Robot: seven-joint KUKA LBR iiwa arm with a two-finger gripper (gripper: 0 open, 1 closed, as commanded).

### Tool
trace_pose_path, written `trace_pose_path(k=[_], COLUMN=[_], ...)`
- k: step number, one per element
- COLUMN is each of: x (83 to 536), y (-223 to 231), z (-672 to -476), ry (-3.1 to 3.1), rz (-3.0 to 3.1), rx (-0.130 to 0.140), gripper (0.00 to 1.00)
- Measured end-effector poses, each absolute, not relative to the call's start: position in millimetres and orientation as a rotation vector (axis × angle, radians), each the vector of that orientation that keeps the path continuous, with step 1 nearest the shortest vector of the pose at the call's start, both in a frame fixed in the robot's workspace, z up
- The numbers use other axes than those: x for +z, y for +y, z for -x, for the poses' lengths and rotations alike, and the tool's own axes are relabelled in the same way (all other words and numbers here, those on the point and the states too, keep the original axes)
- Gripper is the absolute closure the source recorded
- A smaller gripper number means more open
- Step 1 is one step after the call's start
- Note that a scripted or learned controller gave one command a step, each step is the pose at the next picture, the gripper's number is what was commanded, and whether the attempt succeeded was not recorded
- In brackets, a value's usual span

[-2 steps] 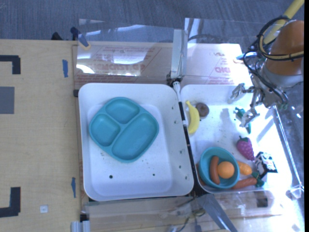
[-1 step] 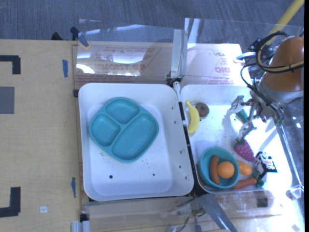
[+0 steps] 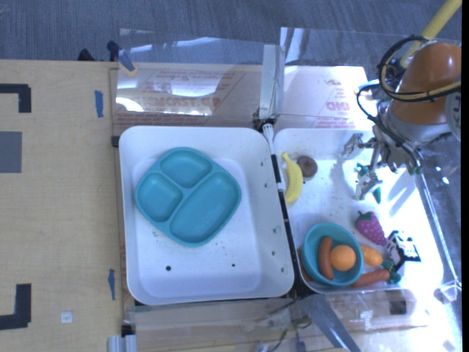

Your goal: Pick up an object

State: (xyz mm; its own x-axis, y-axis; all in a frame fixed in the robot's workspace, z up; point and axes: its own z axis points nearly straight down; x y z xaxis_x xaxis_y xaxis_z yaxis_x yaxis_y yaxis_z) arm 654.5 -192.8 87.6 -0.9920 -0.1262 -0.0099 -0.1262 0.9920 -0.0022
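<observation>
One banana [image 3: 293, 180], one grape bunch [image 3: 371, 228], two carrots [image 3: 366, 270]; fingers [image 3: 360, 190] state unclear.

Right bin [image 3: 322, 119]: banana [image 3: 293, 180] lies lengthwise by the left wall, brown disc [image 3: 306, 167] touching it. Teal bowl [image 3: 332, 254] at front holds an orange [image 3: 342, 257] and a sausage [image 3: 325, 258]. Purple grapes [image 3: 371, 228] just beside bowl; carrot [image 3: 372, 276] along its front rim.

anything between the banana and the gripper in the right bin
In the camera view, a small brown round object sits just beside the banana; past it, bare white bin floor runs to the gripper.
</observation>
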Motion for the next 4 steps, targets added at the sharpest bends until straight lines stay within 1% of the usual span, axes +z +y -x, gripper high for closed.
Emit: trace_pose_path(k=[1,2,3,4], x=[89.1,89.7,161.4,111.7], y=[-190.7,-146.9,-227.9,-197.9], z=[-551.7,-502.4,-522.7,-531.6], ry=[3.126,3.119,3.114,3.082], rz=[0.207,0.257,0.304,0.481], rx=[-0.004,-0.008,-0.013,-0.023], gripper=[0.0,0.0,0.0,0.0])
